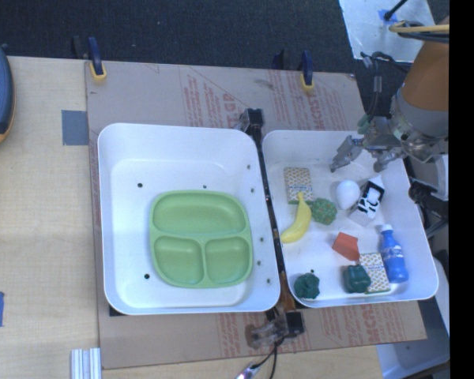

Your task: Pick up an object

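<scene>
The gripper (365, 155) hangs over the far end of the right bin (426, 290) with its two fingers spread wide and nothing between them. Just below it lie a white egg (347, 193) and a black-and-white box (370, 198) whose lettering is too small to read. The same bin holds a yellow banana (297, 221), a patterned packet (298, 183), green broccoli (324, 210), a red block (346, 245), a blue bottle (392, 254) and two dark green pieces (306, 285). The left bin (118, 212) holds a green divided plate (200, 238).
</scene>
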{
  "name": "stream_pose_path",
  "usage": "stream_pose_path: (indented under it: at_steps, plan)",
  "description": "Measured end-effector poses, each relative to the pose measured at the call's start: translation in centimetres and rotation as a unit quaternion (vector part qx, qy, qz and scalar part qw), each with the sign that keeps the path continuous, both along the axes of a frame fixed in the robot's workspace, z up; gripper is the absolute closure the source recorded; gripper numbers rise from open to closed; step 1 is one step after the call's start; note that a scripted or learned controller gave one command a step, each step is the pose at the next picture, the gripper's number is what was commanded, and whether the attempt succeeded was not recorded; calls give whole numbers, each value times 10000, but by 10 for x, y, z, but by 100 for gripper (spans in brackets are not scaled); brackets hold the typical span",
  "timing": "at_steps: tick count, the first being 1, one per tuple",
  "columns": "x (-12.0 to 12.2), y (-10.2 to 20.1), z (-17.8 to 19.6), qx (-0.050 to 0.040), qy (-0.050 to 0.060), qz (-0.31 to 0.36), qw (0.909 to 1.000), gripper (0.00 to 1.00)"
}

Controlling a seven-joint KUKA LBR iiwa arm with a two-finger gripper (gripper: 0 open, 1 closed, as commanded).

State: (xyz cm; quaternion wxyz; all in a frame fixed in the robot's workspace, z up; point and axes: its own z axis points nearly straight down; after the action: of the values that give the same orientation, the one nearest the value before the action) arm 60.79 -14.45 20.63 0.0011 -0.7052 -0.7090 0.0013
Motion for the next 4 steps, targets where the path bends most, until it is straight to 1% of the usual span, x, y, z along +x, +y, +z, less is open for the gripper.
stream_pose_path:
  at_steps: [1,2,3,4]
  plan:
    - [-32,48,-120,15,51,14,10000,0]
    - [52,44,-113,-3,-39,3,10000,0]
    - [-6,-69,-114,-20,14,-52,10000,0]
    - [51,-45,-113,0,-30,5,10000,0]
